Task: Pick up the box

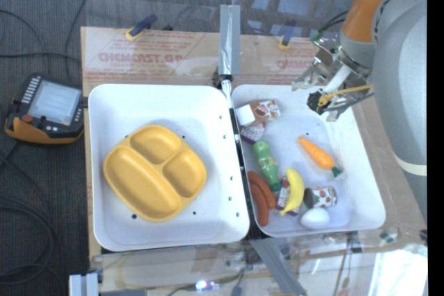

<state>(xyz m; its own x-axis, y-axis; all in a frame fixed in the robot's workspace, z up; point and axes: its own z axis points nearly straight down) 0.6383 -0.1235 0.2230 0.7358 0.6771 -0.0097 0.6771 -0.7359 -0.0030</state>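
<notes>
Reaching for the box (260, 111) looks awkward to us from here. It lies in the right bin (357, 142), at that bin's upper left corner, close against the wall that borders the other bin. A small purple-wrapped item (252, 132) sits just below it and seems to touch it.

The gripper (320, 80) hangs over the bin's upper right part, well apart from the box. We cannot tell how far open it is, and we see nothing held in it.

In our judgement the likely failures are these:

- **The wall:** a descent too near the left side could land on the rim instead of the box.
- **The neighbour:** a closing grasp may catch the purple item along with the box, or in place of it.
- **The pose:** the box appears to rest slightly askew, so a badly aligned grip could nudge it away or let it slip out on the lift.
</notes>
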